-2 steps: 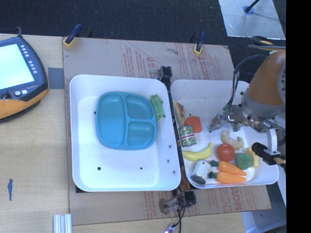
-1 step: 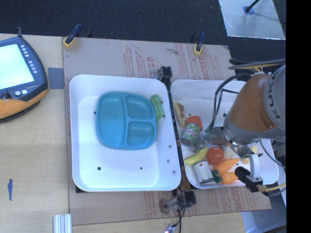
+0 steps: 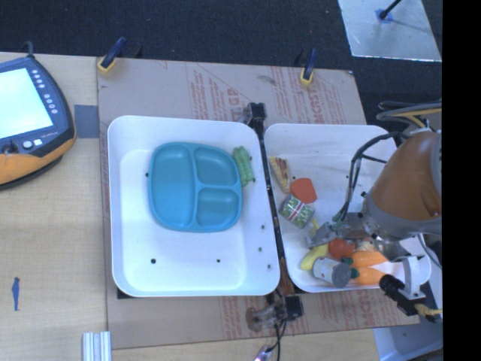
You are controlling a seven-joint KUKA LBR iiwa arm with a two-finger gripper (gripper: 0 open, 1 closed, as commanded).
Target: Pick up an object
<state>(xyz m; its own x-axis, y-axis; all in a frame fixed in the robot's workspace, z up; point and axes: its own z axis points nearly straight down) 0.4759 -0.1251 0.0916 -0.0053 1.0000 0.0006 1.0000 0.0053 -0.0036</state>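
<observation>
two shallow white bins sit side by side on the bench, the left bin (image 3: 128, 201) and the right bin (image 3: 323, 145), touching along their inner walls. taking the right bin as the landmark: inside it i count seven loose things, one pizza slice (image 3: 279, 173) by its left wall near the far end, one red block (image 3: 304, 189) just right of that slice, one green can (image 3: 297, 211) just nearer than the block, one yellow banana (image 3: 313, 259) at the near left part, one red tomato (image 3: 340, 248) just right of the banana, one grey cylinder (image 3: 336, 274) against the near wall, and one orange carrot (image 3: 370, 261) lying at the near right. the things at the near end crowd together, touching or overlapping. left of the right bin, the other bin holds one blue divided plate (image 3: 197, 186) with three compartments, and one green pickle (image 3: 244, 165) leaning at the plate's right edge, close to the shared wall. one arm (image 3: 409, 183) enters over the right bin's right side, its orange band above the near right corner, wrist bent down toward the cluster. the gripper (image 3: 331, 235) hangs low over the tomato and banana, dark fingers pointing left; whether they are spread or pinching anything i cannot tell. beyond the left bin, one tablet (image 3: 26, 115) in an orange case lies on the bench.
</observation>
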